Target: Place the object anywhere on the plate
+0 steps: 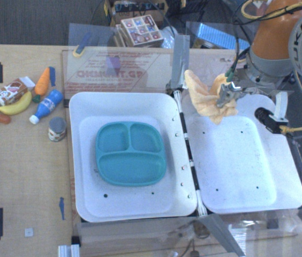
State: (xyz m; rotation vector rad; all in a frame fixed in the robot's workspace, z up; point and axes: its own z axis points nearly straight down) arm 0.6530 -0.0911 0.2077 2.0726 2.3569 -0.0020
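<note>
A teal plate with three compartments lies in the middle of the left white bin. A crumpled yellow cloth hangs over the far left corner of the right bin, bunched up around the fingers of my gripper. The gripper is shut on the cloth's right part, and the cloth droops to its left, near the divide between the bins. The plate carries nothing.
On the wooden bench left of the bins lie a banana, a carrot, a blue bottle, a small can and a snack box. A clear panel stands behind the left bin.
</note>
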